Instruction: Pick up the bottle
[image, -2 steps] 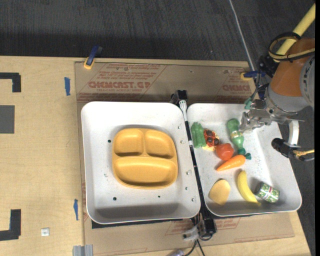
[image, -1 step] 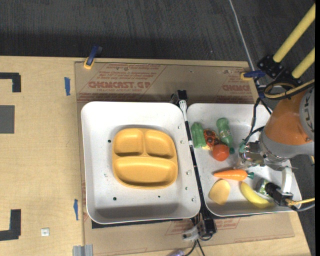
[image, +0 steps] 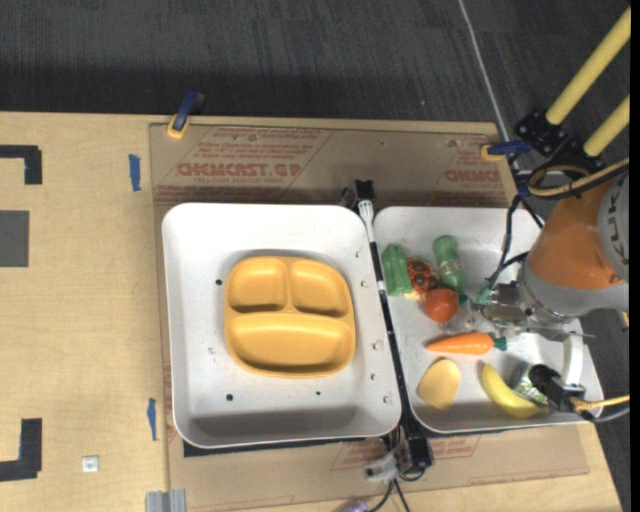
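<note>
The grey arm (image: 590, 250) is reaching in from the right edge of the camera view, its orange band bulging above the wrist and black cables looping around it. The wrist is pointing down and to the left, and the gripper (image: 497, 312) is hanging low at its end, a cluster of dark and metallic parts with small teal fittings. The arm's bulk is hiding much of the wrist joint.

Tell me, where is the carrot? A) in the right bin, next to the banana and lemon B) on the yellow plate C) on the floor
A: the carrot lies in the right bin, above the lemon and banana.
</note>
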